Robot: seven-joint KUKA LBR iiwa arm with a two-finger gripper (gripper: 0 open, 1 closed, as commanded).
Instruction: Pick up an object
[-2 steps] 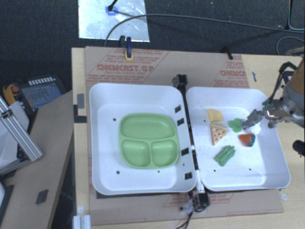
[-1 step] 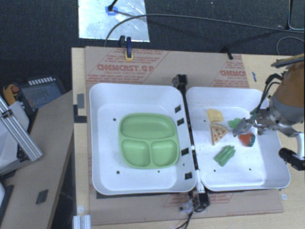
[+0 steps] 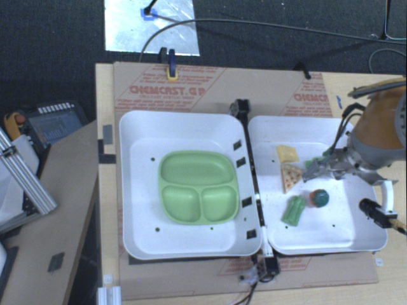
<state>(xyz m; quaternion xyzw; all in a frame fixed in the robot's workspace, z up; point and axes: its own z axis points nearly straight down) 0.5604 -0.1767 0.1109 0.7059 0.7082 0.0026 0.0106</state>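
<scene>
The right bin (image 3: 343, 234) holds a yellow wedge (image 3: 286, 152), a pizza-slice toy (image 3: 290, 177), a green cylinder (image 3: 294, 210) and a small red and teal ball (image 3: 318, 198). My gripper (image 3: 316, 169) reaches in from the right, low over the bin. It sits just right of the pizza slice and just above the ball in the view. Nothing visibly hangs from it.
A green divided plate (image 3: 197, 186) lies in the middle of the left bin (image 3: 137, 234). A black divider (image 3: 249, 176) with clips runs between the bins. The arm's grey and orange body (image 3: 381, 132) covers the right bin's far right side. Cables cross the dark floor behind the bench.
</scene>
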